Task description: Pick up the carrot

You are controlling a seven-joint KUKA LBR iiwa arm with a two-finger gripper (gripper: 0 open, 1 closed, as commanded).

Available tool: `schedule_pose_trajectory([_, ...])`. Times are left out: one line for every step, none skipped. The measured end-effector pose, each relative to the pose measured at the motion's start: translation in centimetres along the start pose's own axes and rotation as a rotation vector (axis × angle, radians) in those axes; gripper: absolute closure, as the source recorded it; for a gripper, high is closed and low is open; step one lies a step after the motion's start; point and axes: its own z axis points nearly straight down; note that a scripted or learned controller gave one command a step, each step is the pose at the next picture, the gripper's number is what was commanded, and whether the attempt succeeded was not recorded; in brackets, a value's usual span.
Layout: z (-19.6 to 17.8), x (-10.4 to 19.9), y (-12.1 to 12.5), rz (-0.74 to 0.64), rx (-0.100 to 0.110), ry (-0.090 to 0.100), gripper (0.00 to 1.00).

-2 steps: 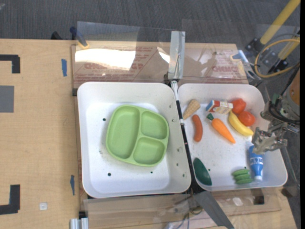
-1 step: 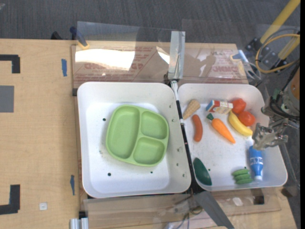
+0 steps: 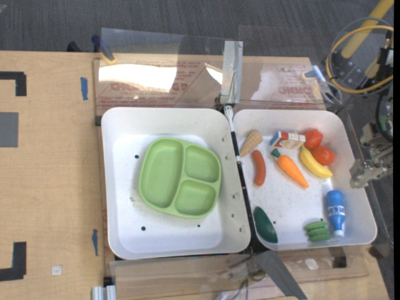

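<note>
Two white bins, carrot (image 3: 292, 170) lying beside banana (image 3: 314, 164) in right bin (image 3: 359, 144), jaws' state impossible to tell

1 fixed camera looks down from above at a slant on the bench (image 3: 44, 167), set well back so that both white bins fit whole. The left bin (image 3: 119, 186) sits mid-frame and the right bin (image 3: 359, 217) reaches toward the right edge. Grey floor (image 3: 187, 5) runs across the top, the far side of the view.
</note>
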Motion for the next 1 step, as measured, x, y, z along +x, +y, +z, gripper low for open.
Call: schedule_pose_trajectory([9.24, 3.01, 1.59, -0.171, -0.016, -0.003, 1.00])
